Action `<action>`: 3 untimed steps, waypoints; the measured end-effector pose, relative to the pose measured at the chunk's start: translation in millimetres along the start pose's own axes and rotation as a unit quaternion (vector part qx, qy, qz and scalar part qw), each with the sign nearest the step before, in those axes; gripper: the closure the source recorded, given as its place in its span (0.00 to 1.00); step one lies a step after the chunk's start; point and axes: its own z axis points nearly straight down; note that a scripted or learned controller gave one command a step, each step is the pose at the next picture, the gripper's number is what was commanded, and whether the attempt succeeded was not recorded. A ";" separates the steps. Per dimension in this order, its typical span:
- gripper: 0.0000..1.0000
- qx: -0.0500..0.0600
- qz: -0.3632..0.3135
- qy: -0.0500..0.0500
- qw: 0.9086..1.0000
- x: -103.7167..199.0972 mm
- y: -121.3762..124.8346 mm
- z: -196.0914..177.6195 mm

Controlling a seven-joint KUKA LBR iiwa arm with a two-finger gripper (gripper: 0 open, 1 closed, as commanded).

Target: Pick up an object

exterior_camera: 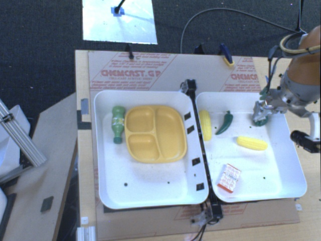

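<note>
Gripper (261,115) sat low over the right bin (286,185), near its far right corner, w/ the grey arm (301,79) coming in from the right edge. Something dark green showed right at its tip, but too blurred to say what it was or whether it was held. Couldn't tell how the pincer stood: the tip was small and smeared.

Right bin contents: green pepper (225,122) lay tilted near the far middle, well apart from the gripper. Yellow corn cob (205,125) lay lengthwise just beside the divider betw. the bins, close to the pepper on its left. Second yellow piece (252,143) lay crosswise nearer the bin's centre, below and left of the gripper, not touching it. Small red-and-white packet (229,177) lay tilted near the front left of that bin, apart from the rest.

Left bin (108,185): yellow divided plate (154,134) w/ three compartments, about centre. Green bottle (118,124) lay on its side just left of the plate, about touching its rim.
</note>
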 end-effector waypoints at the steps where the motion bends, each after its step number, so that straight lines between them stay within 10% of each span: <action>1: 1.00 0.000 -0.002 0.000 1.000 5.4 -2.7 -46.1; 3: 1.00 0.002 -0.005 0.002 1.000 129.8 5.8 -48.6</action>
